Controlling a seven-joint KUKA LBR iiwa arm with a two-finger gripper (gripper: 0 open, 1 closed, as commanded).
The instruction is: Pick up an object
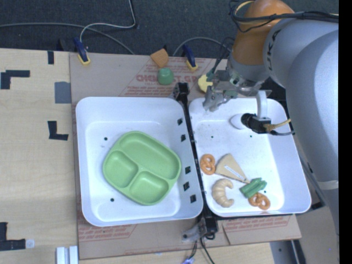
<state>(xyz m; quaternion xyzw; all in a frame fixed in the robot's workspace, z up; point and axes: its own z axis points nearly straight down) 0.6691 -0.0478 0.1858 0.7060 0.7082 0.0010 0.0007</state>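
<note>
A: Right, biggest first. What carries everything?

B: The worktop (pixel 33 164), with two white bins side by side. The left bin (pixel 88 114) holds a green divided plate (pixel 142 168). The grey arm (pixel 308 65) reaches in from the right over the right bin (pixel 291 164).

A: And the tool?

B: The tool (pixel 212 104) hangs over the far left corner of the right bin, above bare floor. Its tips blur together, so I cannot tell whether it is wide or narrow, and I see nothing between them.

A: So where are the things to pick?

B: At the near end of that bin, well apart from the tool: a pale wedge (pixel 231 168), a croissant (pixel 223 193), a green piece (pixel 253 187), and two pretzels, one left (pixel 207 164), one right (pixel 260 201).

A: Advice?

B: I'd judge the left pretzel or the croissant best. Travel toward the near side, descend straight, straddle one piece only, and keep off the bin wall.
</note>
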